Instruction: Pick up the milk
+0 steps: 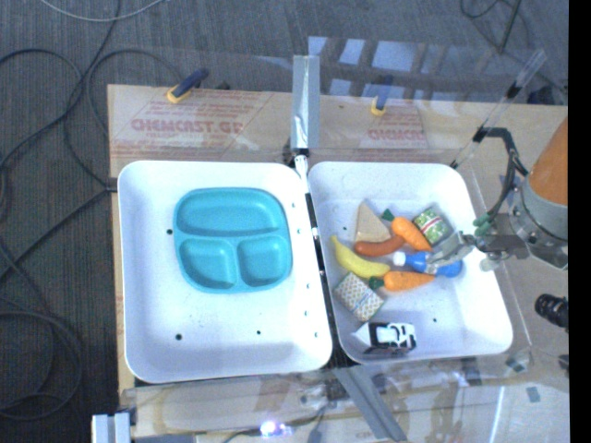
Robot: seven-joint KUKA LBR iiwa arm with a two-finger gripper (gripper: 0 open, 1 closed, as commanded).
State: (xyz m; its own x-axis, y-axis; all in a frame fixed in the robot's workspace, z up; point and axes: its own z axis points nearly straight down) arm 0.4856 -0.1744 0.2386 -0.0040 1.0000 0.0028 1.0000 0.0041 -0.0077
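carrots (407, 232) two, banana (358, 261) one

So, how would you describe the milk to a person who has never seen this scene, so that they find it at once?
Look at the right bin of the two white bins. The other toys lie heaped near its middle, and the milk lies apart from them, alone by the near edge. It is a small carton patterned in black and white, while its neighbours, such as the banana and the carrots, are brightly coloured.
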